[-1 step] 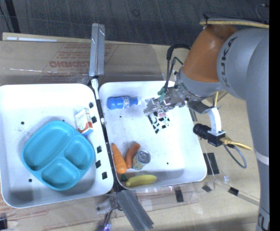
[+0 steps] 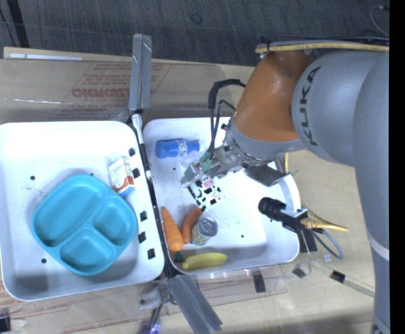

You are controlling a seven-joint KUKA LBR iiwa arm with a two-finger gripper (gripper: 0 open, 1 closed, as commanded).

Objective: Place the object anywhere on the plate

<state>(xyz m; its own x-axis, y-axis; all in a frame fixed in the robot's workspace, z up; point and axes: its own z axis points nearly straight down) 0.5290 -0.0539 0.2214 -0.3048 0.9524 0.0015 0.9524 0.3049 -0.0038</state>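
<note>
The blue plate (image 2: 84, 223) sits bare in the left bin (image 2: 21, 145), so nothing is placed yet. The gripper (image 2: 206, 164) hangs low in the right bin (image 2: 279, 245), over a black-and-white patterned object (image 2: 207, 192); whether the jaws are spread or pinching cannot be told. Toward 6 o'clock lie two carrots (image 2: 172, 229), a can (image 2: 202, 230) and a banana (image 2: 204, 260); a blue bottle (image 2: 176, 147) lies at 10 o'clock. Grasp, carry and release all remain.
</note>
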